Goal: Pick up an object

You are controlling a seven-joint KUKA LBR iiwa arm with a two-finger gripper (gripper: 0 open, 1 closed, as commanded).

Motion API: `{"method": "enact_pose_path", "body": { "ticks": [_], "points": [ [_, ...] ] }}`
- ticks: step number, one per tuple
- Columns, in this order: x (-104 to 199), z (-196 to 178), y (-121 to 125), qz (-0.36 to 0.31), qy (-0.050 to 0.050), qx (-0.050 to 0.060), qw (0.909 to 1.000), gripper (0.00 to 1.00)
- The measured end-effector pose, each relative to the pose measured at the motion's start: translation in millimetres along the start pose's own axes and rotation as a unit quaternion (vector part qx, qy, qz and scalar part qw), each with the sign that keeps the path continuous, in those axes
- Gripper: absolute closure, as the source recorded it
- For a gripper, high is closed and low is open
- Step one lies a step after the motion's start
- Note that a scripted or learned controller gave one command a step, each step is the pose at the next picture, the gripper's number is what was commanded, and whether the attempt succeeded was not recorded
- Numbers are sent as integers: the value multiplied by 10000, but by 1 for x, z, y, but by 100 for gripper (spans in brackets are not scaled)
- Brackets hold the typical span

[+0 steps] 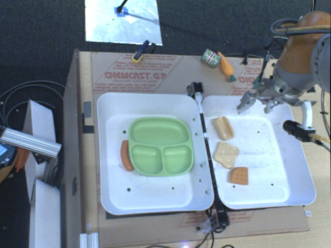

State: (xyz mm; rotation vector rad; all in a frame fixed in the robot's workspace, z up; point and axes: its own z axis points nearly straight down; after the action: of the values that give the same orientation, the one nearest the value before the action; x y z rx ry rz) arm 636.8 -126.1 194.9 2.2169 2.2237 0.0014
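Note:
The right bin (289, 190) holds three food pieces: a tan bread roll (224, 127), a pale toast slice (226, 154) and an orange waffle square (238, 175). In the left bin (111, 190) lies a green divided plate (160, 146) with an orange-red sausage (125, 155) beside its left edge. My gripper (257, 105) hangs over the back rim of the right bin, to the right of and behind the bread roll. It is open, its fingers (244, 103) spread with nothing between them.
A small green can (211, 57) and a toy carrot (226, 66) lie on the cardboard behind the bins. A yellow-and-black clamp (142, 50) sits at the back left. A black divider (204, 133) runs between the bins. Cables lie left of the bench.

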Motion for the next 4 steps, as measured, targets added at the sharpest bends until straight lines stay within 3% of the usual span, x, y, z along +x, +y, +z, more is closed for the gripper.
{"method": "enact_pose_path", "body": {
  "ticks": [1, 2, 3, 4],
  "points": [
    [19, 71, -47, 10, 5, 18, 10000, 0],
    [35, 106, -60, 14, -3, -41, 10000, 0],
    [14, 106, -106, 13, -5, -60, 10000, 0],
    [44, 110, -51, -2, 3, -3, 10000, 0]
  ]
}}
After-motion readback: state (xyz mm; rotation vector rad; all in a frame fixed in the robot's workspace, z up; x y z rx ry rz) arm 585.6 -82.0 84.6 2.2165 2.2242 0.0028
